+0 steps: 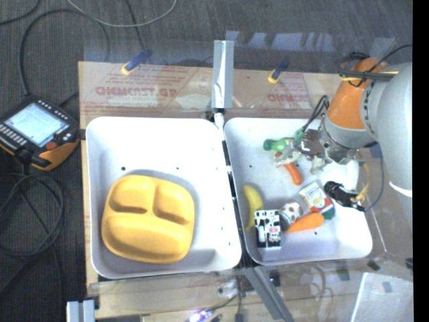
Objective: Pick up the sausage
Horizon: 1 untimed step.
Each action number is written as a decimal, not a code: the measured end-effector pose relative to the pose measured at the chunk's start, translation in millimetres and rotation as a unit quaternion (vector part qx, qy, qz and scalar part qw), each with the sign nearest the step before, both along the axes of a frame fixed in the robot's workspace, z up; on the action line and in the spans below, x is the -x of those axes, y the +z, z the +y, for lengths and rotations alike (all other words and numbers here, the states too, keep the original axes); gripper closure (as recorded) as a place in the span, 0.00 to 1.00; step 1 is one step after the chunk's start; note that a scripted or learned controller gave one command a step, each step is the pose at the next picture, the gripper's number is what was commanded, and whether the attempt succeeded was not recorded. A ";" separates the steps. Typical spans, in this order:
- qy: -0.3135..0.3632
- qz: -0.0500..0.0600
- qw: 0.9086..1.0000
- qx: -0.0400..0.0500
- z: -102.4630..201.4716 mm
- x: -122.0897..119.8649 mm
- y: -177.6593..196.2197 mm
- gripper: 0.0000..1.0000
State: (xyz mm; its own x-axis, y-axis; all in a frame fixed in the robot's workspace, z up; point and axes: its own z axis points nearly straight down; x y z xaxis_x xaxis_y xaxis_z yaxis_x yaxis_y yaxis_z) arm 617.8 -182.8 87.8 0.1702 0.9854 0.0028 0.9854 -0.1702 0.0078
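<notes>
yellow tray, white bins, orange carrot

The right bin is crowded along its near side, with bare floor at its far-left corner.

The grey arm with its orange band runs off the right edge. Its metal gripper covers the upper end of the small orange-red sausage and blurs into the green toy beside it.

Grey arm, orange band above wrist, black cables looping beside metallic tool.
</notes>
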 end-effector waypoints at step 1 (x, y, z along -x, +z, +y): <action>0.001 -0.001 1.000 0.000 0.7 -1.2 7.0 1.00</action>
